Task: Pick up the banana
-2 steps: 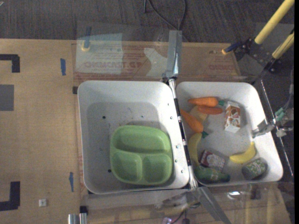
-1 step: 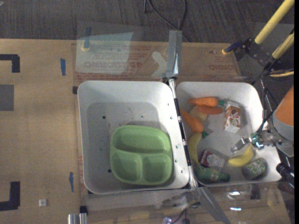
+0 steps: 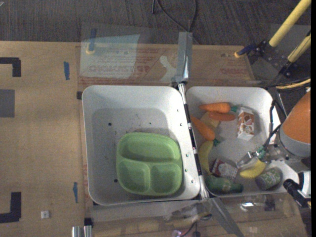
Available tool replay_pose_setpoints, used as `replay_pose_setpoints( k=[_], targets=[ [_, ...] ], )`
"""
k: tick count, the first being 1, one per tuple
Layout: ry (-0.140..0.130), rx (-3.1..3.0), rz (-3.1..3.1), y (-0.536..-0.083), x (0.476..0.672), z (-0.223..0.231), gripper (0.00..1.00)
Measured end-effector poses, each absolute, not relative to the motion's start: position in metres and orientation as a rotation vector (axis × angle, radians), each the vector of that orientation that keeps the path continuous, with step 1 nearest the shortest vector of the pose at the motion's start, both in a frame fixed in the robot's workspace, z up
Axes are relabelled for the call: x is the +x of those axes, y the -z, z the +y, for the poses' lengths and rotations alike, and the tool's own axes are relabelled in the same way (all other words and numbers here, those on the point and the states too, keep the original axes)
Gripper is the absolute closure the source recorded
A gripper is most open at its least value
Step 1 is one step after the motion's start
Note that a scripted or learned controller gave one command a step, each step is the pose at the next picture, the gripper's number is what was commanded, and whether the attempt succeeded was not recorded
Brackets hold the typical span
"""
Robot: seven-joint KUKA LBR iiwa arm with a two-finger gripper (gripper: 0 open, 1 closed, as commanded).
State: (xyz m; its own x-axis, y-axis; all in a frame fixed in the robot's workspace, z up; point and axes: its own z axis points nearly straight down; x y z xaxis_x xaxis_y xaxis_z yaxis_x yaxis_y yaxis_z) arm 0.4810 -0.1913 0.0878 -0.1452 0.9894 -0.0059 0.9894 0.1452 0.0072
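Seemingly the approach step is in hand: the metal two-finger gripper hangs low in the right-hand shallow white bin, just above the short curved yellow banana, which lies on the bin floor between a red-and-white packet and a grey-green can. Whether it is released or clenched I cannot tell. Next it should close squarely on the banana, then lift clear of the can.

robot lab: taped bench, white bins
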Motion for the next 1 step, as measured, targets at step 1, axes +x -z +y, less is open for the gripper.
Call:
replay_pose_setpoints(
  k=[1],
  targets=[
    [-0.003,2.048,2.358,-0.0988,0.4821,-0.1947,1.00]
  ],
)
